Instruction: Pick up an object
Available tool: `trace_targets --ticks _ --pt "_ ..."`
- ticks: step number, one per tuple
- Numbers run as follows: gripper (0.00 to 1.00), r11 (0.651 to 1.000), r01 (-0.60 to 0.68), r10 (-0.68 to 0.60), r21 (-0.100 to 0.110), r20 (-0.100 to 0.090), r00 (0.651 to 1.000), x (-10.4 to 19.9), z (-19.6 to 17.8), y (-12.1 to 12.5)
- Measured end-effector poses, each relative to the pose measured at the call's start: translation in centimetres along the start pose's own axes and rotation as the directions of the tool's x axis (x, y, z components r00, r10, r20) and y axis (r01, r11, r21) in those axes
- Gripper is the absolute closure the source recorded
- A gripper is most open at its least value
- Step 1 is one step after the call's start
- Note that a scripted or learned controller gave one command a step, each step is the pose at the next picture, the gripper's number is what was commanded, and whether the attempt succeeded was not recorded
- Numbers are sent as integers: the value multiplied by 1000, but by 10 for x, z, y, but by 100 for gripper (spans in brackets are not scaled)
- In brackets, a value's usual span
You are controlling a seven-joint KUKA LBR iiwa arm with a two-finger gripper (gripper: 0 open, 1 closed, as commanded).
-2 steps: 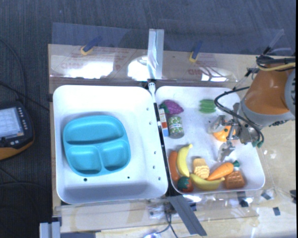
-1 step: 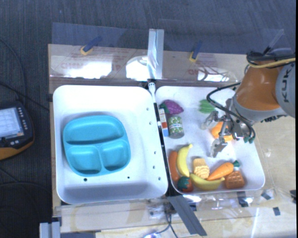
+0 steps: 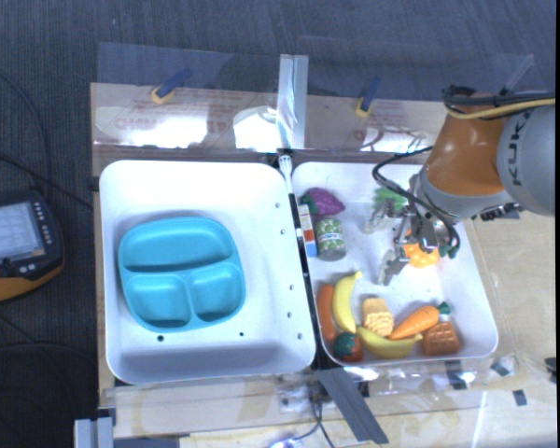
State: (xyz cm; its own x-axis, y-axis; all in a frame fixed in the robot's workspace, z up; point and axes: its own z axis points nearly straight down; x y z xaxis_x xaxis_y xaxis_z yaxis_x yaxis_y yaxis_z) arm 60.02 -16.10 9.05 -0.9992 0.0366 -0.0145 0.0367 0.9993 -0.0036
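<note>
My jaws (image 3: 413, 243) hang spread open in the right bin (image 3: 478, 292), right of the frame's middle, around a small orange-and-yellow toy (image 3: 421, 253).

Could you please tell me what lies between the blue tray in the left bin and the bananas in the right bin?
In the camera view, the bins' white walls lie between the blue tray and the bananas, plus an orange-red toy beside the bananas.

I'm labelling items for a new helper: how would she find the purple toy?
Look in the right-hand white bin, next to the divider. At its far end lies the purple toy, above a small green jar. It is the bin's one purple piece.
</note>
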Motion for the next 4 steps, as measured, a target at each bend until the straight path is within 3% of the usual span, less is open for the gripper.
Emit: trace_targets --ticks 1,2,3,4 --pt "0 999 -33 33 -1 5 999 81 -3 -49" --pt "0 976 -216 216 -1 -2 976 -9 0 4" --pt "0 962 -275 275 1 -1 962 67 -1 -49" --pt "0 963 -269 269 -6 24 963 100 -6 -54"
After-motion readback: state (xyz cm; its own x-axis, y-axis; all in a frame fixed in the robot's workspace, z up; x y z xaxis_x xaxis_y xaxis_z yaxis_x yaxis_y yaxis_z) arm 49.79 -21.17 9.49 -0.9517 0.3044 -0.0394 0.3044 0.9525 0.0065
